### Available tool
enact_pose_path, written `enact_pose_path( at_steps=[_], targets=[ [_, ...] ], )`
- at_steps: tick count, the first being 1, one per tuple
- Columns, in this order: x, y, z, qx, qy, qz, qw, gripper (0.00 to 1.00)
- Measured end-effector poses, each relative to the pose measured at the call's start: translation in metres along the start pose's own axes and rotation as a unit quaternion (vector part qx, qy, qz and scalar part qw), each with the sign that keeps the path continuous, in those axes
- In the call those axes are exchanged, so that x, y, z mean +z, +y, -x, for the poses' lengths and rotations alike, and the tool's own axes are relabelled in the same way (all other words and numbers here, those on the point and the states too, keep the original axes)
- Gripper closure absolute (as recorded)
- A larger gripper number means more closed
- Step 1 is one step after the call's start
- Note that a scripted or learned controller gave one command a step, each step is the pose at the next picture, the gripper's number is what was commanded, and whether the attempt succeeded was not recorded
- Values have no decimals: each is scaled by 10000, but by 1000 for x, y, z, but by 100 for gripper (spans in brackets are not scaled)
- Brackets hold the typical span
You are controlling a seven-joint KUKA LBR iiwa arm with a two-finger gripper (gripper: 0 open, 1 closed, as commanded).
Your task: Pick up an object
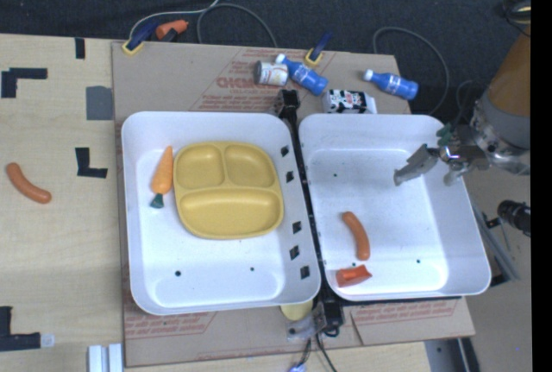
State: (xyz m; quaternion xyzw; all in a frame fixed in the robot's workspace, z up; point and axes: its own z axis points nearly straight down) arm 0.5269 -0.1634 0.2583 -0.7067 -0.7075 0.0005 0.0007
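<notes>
My gripper [435,165] hangs above the right edge of the right bin [388,133], fingers spread wide, nothing between them. One finger [414,166] juts out toward the bin's middle, the other sits close by the wrist. So this looks like the approach step: no pick made yet, I'd say.

Nearest target: the sausage [355,235], lying on the bin floor below and to the left of my gripper, well apart from it. Just beyond that, near the bin's front wall, a small red-orange piece [353,276], close to the sausage but not touching, as far as I can tell.

Next move, as I judge it: swing left and toward the front, line the fingers across the sausage's narrow width, then drop straight down before closing.

Farther left, the other bin [207,293] holds a yellow divided plate [228,189], with a carrot [162,172] just beside its far edge. Past the bins, on the table [52,137], two blue bottles [306,77] [392,85], and way out left, another sausage [28,183].
</notes>
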Motion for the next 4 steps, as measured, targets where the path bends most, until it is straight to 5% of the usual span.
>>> enact_pose_path(
  at_steps=[1, 2, 3, 4],
  targets=[
    [129, 10, -71, -28, 23, -58, 10000, 0],
    [175, -20, -52, 8, -10, 24, 10000, 0],
    [162, -18, -52, 7, -21, 39, 10000, 100],
    [69, -25, -116, -37, 14, 42, 10000, 100]
  ],
)
